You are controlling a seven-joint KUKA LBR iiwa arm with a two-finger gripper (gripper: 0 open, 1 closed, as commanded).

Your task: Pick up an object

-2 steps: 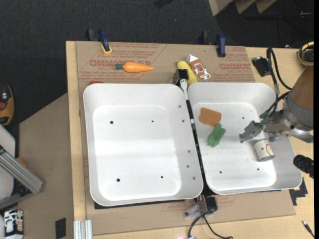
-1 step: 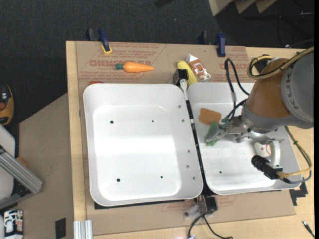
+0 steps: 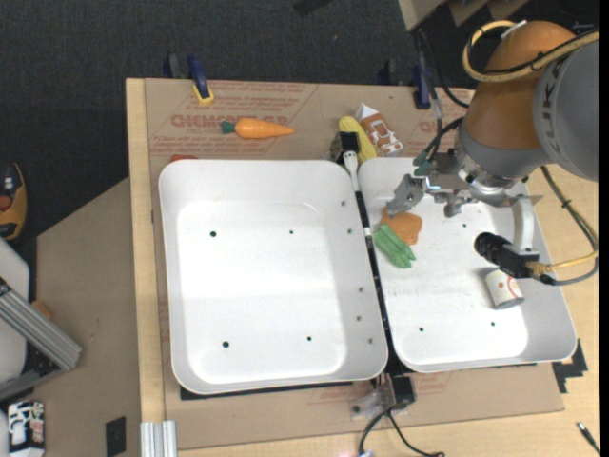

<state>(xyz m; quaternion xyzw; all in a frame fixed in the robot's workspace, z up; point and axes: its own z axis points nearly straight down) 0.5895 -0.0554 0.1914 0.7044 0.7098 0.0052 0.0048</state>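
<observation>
Claw [image 3: 428, 203] over right bin [image 3: 533, 336] — spread; orange lump [image 3: 407, 225] just beside.

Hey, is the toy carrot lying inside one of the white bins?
No, the carrot lies on the brown board behind the left bin, outside its rim.

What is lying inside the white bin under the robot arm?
An orange piece and a green piece touch each other near its left wall; a small white cylinder lies further right. The arm covers the bin's far corner, hiding that part.
</observation>
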